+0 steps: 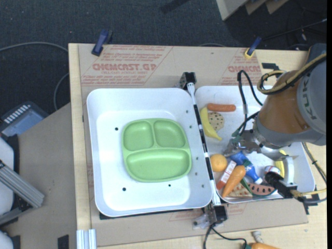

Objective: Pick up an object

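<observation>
Over the right bin (306, 165) the grey arm (290, 113) with its orange band reached in from the right edge of the bench (155, 61), its wrist low above the clutter. Whether the jaws of the gripper (239, 145) were spread or closed could not be told, because the wrist hid them, and nothing could be seen held there. The pick therefore looked not yet done: the arm appeared to be at the descent or closing stage, with the grasp and the lift left to do.

The left bin (104, 139), the larger of the 2 as seen, carried a green divided plate (155, 149) near its middle.

All the candidate objects lay in the right bin. A banana (206, 124) sat along its left wall and a red sausage (221, 107) near the far edge. An orange (218, 163) rested against the left wall, a carrot (234, 176) lay just beside it toward the near edge, and a watermelon slice (259, 189) lay at the near edge. The likeliest target, judged from the wrist's position, was the small blue item (240, 158) just under it.
</observation>
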{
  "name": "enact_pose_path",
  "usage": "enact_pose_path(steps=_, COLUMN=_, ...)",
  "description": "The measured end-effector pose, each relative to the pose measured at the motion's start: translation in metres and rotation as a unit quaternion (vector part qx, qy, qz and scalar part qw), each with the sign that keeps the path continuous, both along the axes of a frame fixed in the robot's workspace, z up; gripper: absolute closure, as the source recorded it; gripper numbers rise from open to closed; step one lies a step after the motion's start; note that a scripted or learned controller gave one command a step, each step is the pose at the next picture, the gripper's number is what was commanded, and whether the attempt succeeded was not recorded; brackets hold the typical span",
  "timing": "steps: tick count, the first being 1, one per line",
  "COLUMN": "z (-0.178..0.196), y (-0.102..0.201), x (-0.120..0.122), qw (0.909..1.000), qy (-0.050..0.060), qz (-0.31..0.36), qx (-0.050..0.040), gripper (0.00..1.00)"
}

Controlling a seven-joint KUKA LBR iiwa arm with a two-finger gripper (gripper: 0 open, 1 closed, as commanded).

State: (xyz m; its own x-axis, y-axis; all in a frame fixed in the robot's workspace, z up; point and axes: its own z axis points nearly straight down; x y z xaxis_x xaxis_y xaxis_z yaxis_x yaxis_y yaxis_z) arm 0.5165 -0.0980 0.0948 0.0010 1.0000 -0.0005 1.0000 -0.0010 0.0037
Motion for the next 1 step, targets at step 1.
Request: enact_pose_path(steps=1, z=0.0902, y=0.0681, x=0.0775, qw=1.0, qy=0.001, qz=0.001, qx=0.0005, gripper=1.0)
